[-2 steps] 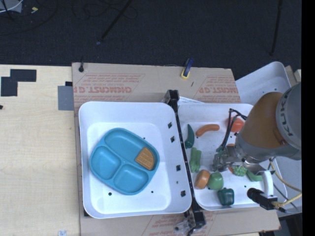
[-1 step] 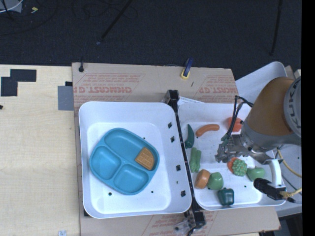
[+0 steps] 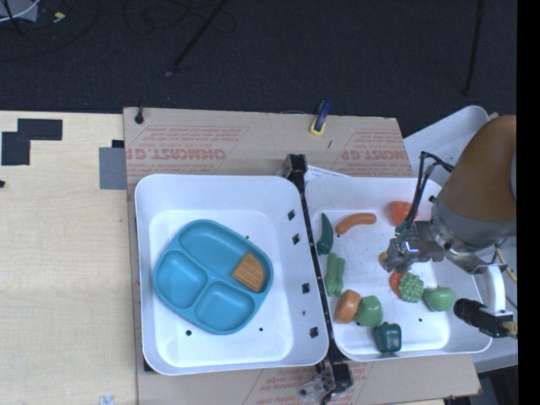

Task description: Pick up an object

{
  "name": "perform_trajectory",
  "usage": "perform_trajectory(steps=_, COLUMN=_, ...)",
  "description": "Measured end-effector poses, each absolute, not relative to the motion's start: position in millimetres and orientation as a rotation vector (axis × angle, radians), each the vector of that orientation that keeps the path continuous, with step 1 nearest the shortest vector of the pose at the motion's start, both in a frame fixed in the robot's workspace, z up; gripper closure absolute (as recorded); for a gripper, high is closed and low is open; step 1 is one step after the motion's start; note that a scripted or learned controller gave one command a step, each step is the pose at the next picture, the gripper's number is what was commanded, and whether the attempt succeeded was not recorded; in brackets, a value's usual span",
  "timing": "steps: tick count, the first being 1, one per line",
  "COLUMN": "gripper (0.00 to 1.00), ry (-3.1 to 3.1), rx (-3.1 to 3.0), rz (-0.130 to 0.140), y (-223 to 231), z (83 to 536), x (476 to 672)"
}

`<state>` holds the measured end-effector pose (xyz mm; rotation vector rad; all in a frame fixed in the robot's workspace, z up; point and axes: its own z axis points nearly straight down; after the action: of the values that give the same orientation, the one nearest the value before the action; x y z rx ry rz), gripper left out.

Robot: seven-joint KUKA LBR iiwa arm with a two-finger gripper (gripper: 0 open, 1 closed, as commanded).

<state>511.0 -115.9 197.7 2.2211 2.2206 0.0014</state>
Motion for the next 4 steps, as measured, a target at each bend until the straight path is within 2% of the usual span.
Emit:
perform_trajectory(steps=1, gripper=1.0, ry=2.221, rx=2.221, rz=0.002, y=-117, z=229, x=511.7)
perform_trajectory(steps=2, gripper=1.0, ry=2.231, rx=2.219, rz=0.0, y=-54, z=232, x=502.7)
perform_trajectory(steps=4, gripper=1.0, ry=2.231, rx=2.219, rz=-0.003, y=56, z=233, x=471.5)
